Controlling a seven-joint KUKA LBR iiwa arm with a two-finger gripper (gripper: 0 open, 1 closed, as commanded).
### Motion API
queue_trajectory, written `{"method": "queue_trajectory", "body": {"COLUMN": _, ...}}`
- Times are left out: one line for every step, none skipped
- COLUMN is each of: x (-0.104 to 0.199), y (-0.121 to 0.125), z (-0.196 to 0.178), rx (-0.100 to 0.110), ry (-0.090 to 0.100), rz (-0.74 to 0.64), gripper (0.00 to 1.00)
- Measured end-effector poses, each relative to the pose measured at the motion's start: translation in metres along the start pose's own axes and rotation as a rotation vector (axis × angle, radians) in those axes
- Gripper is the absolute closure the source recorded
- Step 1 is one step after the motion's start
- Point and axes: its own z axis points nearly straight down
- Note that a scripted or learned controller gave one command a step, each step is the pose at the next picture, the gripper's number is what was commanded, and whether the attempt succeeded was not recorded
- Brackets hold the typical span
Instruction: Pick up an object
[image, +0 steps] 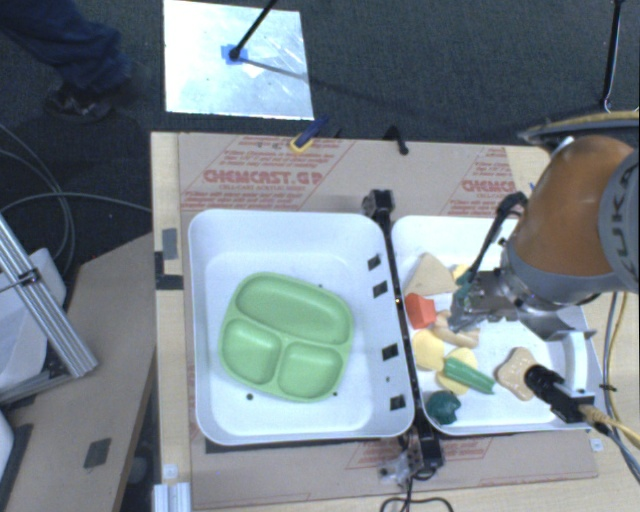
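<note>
The right bin (440, 232) holds several toy foods: a tan wedge (428, 272), an orange-red block (420, 309), a pale yellow piece (429, 349), a green vegetable (466, 376), a dark green piece (443, 404) and a tan bone-shaped biscuit (514, 371). My gripper (465, 309) hangs low over the middle of this bin, just right of the orange-red block and above the yellow piece. Its fingers are dark and partly hidden by the wrist. The left bin (215, 240) carries a light green divided plate (287, 335).
A black divider clip strip (392, 290) runs between the two bins. The orange and grey arm (580, 220) covers the right bin's far right part. Cardboard (260, 170) lies under the bins, and a metal frame (40, 310) stands at the left.
</note>
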Motion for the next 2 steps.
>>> {"method": "queue_trajectory", "body": {"x": 0.022, "y": -0.002, "z": 0.056, "rx": 0.008, "ry": 0.001, "rz": 0.003, "gripper": 1.0}}
{"method": "queue_trajectory", "body": {"x": 0.021, "y": 0.0, "z": 0.042, "rx": 0.001, "ry": 0.001, "rz": 0.002, "gripper": 1.0}}
